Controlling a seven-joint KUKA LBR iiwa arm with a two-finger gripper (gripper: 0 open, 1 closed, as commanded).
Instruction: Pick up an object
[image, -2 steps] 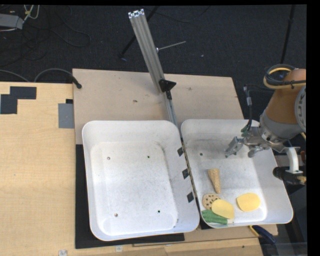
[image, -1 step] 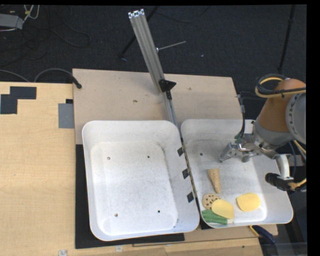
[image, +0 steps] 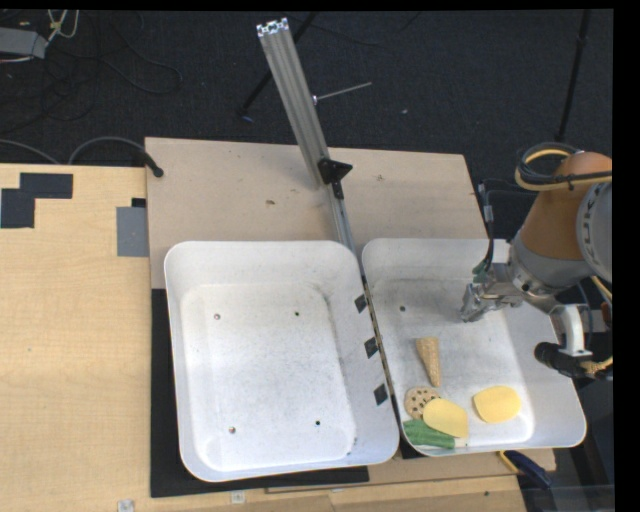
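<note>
Two shallow white bins sit side by side on the worktop (image: 250, 190); the left bin (image: 200, 270) shows just a speckled floor, and the right bin (image: 400, 265) holds a tan cone (image: 429, 358), a round brown cookie-like piece (image: 415, 401), two yellow pieces (image: 446, 416) (image: 497, 404) and a green item (image: 428, 435), all clustered at its near end. The gripper (image: 476, 303) sits low over the right bin's far half, well apart from the cluster, nothing visible between its fingers; how wide they stand, cannot tell.
</note>
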